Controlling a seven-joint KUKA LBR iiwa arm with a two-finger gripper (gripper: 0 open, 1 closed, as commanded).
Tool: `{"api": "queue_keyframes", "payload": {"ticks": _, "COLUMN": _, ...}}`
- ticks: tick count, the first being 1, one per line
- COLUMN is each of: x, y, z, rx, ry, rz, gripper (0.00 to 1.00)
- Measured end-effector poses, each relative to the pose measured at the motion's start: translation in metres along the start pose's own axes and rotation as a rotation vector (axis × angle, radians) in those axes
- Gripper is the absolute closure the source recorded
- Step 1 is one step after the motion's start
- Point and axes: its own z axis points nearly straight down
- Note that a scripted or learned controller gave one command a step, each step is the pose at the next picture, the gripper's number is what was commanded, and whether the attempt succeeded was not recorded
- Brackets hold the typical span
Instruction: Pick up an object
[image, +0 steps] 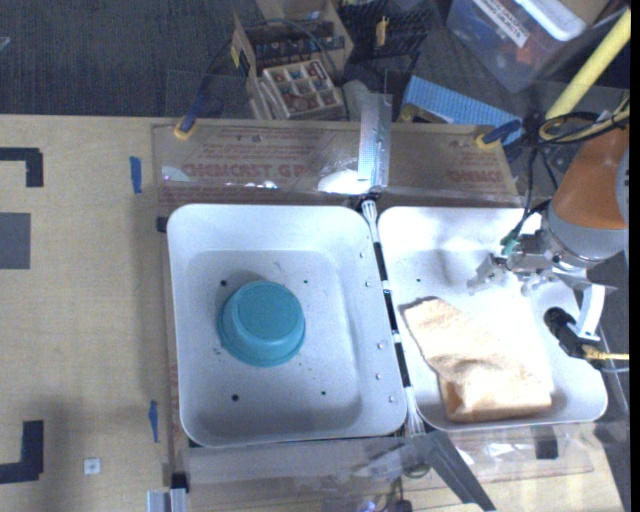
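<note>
Gripper (505, 262) above-right of tan sponge (480, 362), jaw state unclear (blurred); descend centred over sponge, then close.

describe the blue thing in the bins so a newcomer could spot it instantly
Two shallow white bins sit side by side on the bench; look at the left bin. Near the middle of its floor sits a round teal bowl, apparently turned upside down. It is the one object in that bin, while the right bin holds a tan, crumpled cloth with the gripper above.
</note>
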Motion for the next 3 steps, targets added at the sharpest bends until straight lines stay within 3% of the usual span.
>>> {"api": "queue_keyframes", "payload": {"ticks": 1, "x": 0.006, "y": -0.005, "z": 0.035, "rx": -0.002, "ry": 0.001, "rz": -0.009, "gripper": 0.0}}
{"api": "queue_keyframes", "payload": {"ticks": 2, "x": 0.023, "y": -0.004, "z": 0.018, "rx": 0.0, "ry": 0.0, "rz": -0.027, "gripper": 0.0}}
{"api": "queue_keyframes", "payload": {"ticks": 3, "x": 0.081, "y": 0.024, "z": 0.035, "rx": -0.006, "ry": -0.001, "rz": -0.22, "gripper": 0.0}}
